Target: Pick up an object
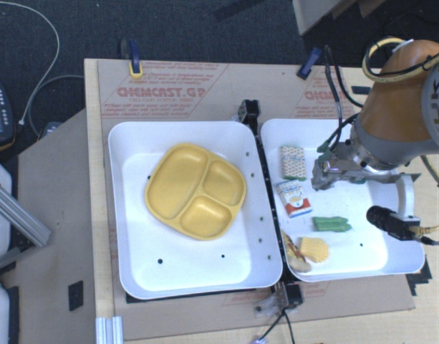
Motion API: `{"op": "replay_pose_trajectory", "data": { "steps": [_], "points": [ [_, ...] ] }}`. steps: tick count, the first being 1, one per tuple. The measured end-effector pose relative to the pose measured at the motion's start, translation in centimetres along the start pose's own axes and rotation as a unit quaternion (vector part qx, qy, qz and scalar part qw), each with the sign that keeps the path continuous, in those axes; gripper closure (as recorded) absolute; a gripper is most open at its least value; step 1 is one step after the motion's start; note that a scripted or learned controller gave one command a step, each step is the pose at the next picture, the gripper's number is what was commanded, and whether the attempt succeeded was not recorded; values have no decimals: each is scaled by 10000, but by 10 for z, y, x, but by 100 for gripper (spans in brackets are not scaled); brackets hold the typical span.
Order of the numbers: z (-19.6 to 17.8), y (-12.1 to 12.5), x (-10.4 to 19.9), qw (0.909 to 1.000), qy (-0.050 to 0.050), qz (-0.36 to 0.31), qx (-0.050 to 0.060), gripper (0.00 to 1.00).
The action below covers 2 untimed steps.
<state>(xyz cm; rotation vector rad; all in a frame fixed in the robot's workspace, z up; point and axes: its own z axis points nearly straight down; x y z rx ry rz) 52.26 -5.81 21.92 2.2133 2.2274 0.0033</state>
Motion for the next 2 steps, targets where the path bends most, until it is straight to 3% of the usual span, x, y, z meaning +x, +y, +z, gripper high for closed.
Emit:
{"op": "replay_pose_trajectory", "data": {
  "steps": [2],
  "points": [
    [5,34,104,10000,2,4,-4,100]
  ]
}}
